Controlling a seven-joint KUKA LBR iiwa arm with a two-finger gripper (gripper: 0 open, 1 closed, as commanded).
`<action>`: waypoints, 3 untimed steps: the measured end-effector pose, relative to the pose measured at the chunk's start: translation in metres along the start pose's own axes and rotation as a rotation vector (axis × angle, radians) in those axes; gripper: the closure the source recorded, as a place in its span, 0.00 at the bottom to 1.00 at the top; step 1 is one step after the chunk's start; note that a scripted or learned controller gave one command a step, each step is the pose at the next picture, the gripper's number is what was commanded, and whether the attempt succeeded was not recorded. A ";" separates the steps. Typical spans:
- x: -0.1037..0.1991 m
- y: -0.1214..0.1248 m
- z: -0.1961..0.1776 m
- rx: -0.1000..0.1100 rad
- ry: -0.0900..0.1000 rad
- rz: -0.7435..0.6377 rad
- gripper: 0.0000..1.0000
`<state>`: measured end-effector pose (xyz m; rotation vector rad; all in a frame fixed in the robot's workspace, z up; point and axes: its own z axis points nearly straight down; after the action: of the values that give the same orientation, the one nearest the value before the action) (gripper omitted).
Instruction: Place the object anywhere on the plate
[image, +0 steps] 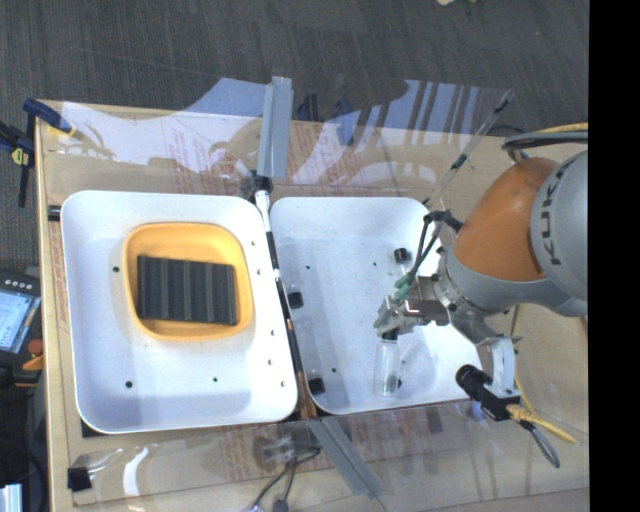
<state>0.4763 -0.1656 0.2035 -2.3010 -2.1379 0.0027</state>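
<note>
1. The grey arm is reaching in from the right, and its gripper (400, 318) is hanging low over the right bin (330, 240).
2. I cannot tell whether the fingers are released or clenched; the wrist and its cabling are covering them.
3. The object (388, 365), which looks like a small clear bottle or tube, is lying on its side on the floor of the right bin, just below the gripper and near the bin's front wall.
4. The plate (187, 280), yellow-rimmed with a dark ribbed insert, is sitting in the left bin (90, 370), well apart from the object.
5. Judging by its look, the object is light, stiff and smooth, so it is likely to roll or slip.
6. Taking hold across its middle, square to its long axis, seems the safest grip.
</note>
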 end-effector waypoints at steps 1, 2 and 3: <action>0.048 0.042 -0.040 0.001 0.002 -0.155 1.00; 0.098 0.106 -0.034 0.001 0.001 -0.334 1.00; 0.132 0.114 -0.095 -0.002 0.000 -0.603 1.00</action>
<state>0.5996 -0.0427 0.2984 -1.5629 -2.7254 -0.0005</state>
